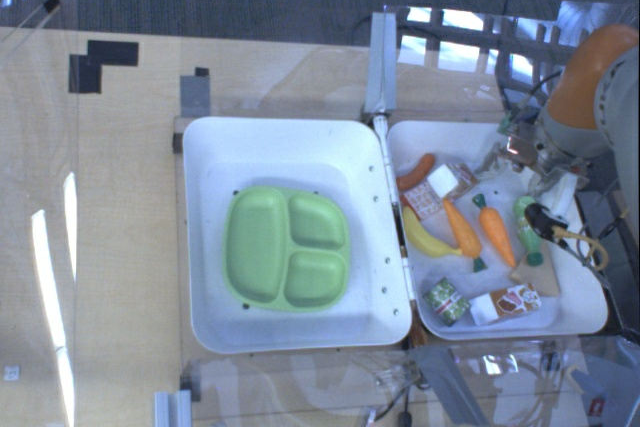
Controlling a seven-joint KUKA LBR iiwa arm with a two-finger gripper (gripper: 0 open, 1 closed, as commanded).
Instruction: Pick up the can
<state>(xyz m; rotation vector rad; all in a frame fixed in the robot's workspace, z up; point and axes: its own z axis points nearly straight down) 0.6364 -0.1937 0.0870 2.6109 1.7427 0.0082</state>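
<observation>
Overhead, the grey arm with its orange band (pixel 590 80) reaches in from the right and bends down over the far right corner of the right white bin (pixel 590 315). Its gripper (pixel 545 190) hangs low at the bin's right side. Whether the claw is open or closed cannot be told, as wrist hardware and cabling hide it, and nothing can be seen in its grasp.

What appears to be the can, a small green cylinder (pixel 528 227), sits near the right wall of this bin, just beside the gripper and partly overlapped by a black part of it.

Crowding the can from the left is an orange toy carrot with a green top (pixel 497 233), and a second orange carrot (pixel 462 227) lies beyond it. Further left are a yellow banana (pixel 430 240), a white and red box (pixel 430 193) and a red sausage (pixel 417 169). Near the front edge lie a small green patterned carton (pixel 445 301) and a white and red packet (pixel 510 303).

The left white bin (pixel 210 315) holds a light green divided plate (pixel 288 248), well apart from the gripper.
</observation>
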